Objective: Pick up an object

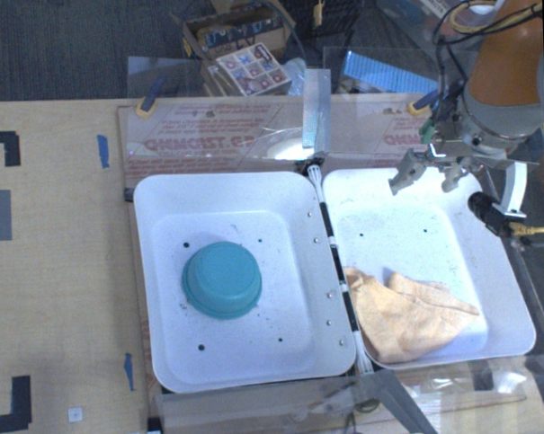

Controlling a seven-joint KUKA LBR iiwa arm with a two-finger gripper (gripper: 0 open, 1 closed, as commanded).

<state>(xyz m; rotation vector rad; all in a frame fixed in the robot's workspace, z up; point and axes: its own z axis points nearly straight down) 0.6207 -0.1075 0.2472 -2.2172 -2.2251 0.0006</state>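
Note:
A teal upside-down bowl rests in the middle of the left bin. A crumpled tan cloth lies in the front part of the right bin, against the divider. My gripper hangs above the back edge of the right bin, well clear of the cloth. Its two fingers are spread apart and nothing sits between them.
A clear plastic sheet and a metal post stand just behind the bins. Boxes and clutter lie on the floor beyond. A black cable connector hangs from the arm over the right bin's far right side.

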